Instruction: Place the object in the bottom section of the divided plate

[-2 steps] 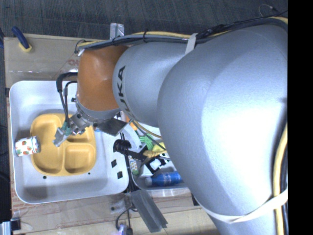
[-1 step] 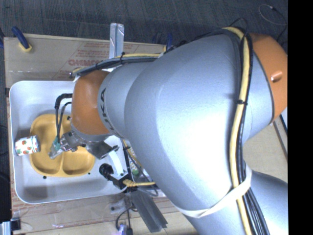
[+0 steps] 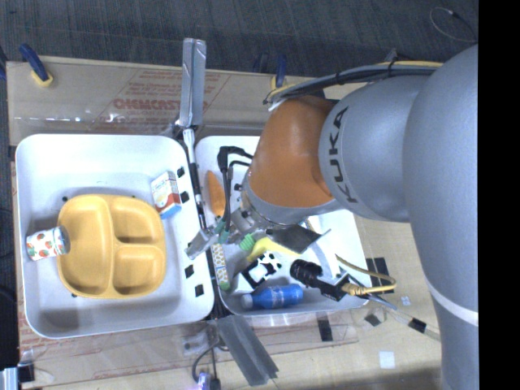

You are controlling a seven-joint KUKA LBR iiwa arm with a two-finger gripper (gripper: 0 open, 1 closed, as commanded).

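Divided plate [image 3: 112, 244] in left bin [image 3: 32, 169] | gripper [image 3: 231, 236] over right bin [image 3: 345, 242], grip unclear | cardboard bench [image 3: 97, 88]

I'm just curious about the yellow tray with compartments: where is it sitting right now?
The yellow divided plate lies in the left white bin, between a small can at its left edge and a little carton at its upper right.

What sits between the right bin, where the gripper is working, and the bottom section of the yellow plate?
The raised rims where the two bins meet lie across the path. Past them, the yellow divided plate looks open from above; the small carton and the can sit beside the plate, not over its bottom section.
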